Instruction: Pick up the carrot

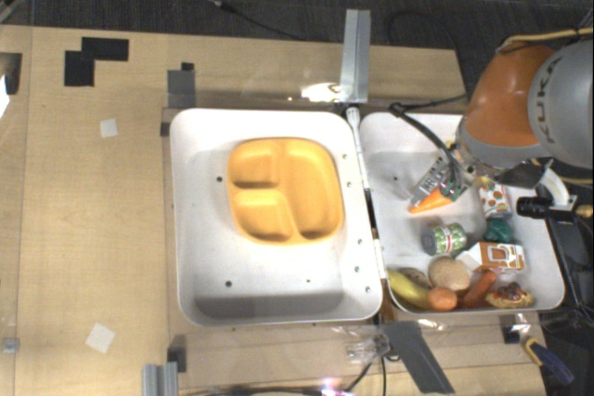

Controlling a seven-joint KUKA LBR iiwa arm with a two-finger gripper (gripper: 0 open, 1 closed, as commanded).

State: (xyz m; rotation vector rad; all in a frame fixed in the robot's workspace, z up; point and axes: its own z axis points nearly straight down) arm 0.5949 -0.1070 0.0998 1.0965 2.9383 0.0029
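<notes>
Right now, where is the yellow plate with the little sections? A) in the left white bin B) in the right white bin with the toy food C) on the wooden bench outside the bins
A: the yellow plate lies in the middle of the left bin, while the carrot, banana and other toy food are in the right bin.

Carrot (429,202): small orange wedge with a green top, lying tilted in the upper middle of the right bin (399,227), pointed tip toward the bin's left wall, green end up-right.
</notes>
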